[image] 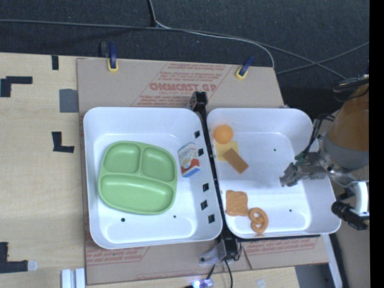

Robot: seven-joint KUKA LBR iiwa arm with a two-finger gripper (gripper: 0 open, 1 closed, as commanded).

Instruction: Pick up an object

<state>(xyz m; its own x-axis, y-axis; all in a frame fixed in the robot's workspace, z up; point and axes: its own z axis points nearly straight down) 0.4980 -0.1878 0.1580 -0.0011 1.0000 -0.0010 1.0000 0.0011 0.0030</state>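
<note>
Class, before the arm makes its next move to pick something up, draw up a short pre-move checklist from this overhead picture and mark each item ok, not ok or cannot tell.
1. Gripper is over the right bin, near its right wall: ok.
2. Gripper is carrying nothing: cannot tell; too small and dark.
3. Targets within the right bin: orange ball, yellow-and-brown block, waffle, pretzel: ok.
4. Bare bin floor lies between gripper and those objects: ok.
5. Waffle and pretzel have clearance: not ok; they sit almost touching.
6. Left bin holds the green divided plate and small carton, away from the gripper: ok.
</note>
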